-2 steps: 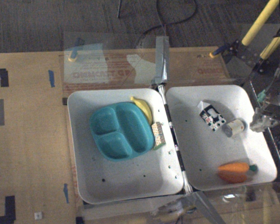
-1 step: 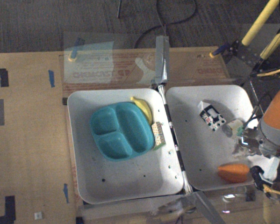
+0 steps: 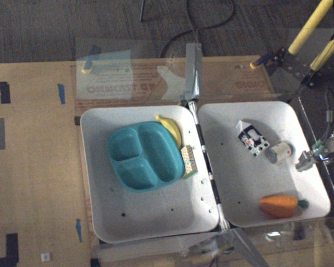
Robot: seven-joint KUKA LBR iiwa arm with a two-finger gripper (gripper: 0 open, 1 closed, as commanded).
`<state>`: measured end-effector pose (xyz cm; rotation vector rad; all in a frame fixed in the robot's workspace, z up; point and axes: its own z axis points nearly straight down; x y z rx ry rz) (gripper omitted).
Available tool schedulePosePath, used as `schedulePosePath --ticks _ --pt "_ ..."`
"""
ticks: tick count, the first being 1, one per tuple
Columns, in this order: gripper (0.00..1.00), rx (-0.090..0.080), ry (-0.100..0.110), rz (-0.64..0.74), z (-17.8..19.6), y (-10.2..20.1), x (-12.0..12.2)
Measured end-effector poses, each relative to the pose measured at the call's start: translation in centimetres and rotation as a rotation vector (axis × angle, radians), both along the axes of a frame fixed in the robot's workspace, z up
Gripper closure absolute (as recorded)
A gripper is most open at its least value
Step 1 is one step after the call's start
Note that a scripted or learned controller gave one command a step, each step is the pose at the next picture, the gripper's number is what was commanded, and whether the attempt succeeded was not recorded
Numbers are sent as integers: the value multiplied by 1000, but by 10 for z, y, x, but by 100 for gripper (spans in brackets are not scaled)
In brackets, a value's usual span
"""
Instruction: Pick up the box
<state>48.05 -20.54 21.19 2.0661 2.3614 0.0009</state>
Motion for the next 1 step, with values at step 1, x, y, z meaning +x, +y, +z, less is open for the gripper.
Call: schedulePosePath --ticks 1 --pt "100 3 -2 -267 -124 53 0"
